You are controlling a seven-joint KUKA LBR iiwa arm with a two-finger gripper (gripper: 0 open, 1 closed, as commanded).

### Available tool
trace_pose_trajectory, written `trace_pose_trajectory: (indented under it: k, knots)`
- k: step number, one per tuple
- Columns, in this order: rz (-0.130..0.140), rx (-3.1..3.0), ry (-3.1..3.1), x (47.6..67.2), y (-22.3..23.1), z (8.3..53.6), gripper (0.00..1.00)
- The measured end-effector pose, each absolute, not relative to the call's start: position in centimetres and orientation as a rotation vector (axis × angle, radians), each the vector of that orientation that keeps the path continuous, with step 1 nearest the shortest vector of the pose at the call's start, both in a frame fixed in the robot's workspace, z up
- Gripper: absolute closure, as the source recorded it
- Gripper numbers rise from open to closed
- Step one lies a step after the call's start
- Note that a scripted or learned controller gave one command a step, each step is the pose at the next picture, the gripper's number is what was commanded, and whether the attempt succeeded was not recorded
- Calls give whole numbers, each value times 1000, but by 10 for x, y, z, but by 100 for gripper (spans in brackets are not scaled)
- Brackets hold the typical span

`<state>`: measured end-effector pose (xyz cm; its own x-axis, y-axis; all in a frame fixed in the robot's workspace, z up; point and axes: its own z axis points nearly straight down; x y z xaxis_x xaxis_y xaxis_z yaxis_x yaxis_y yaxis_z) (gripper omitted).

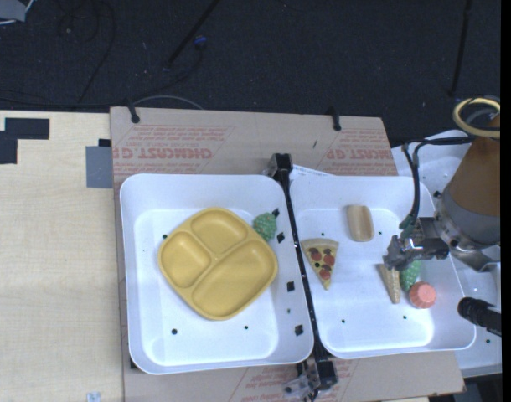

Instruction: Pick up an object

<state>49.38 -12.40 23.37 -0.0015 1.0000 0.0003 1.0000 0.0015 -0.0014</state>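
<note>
The right bin (356,342) holds a pizza slice (322,260), a tan bread roll (360,222), a tan wedge (393,282), a green leafy piece (411,270) and a pink-red round item (421,296). My gripper (402,254) hangs low at that bin's right side, just above the green piece and the wedge. Its dark fingers point down-left. I cannot make out whether anything sits between them.
The left bin (147,325) holds a yellow divided plate (218,262) and a small green item (265,224) at its right wall. A black divider (293,258) separates the bins. Cardboard lies beneath both. The arm's orange band (482,170) rises at the right.
</note>
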Motion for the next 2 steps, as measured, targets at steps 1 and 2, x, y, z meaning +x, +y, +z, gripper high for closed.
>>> trace_pose_trajectory:
  k: [1, 2]
  knots:
    - [1, -2216, -2225, 519, -75, 238, 100]
    - [4, -2217, -2221, 525, -25, 231, 100]
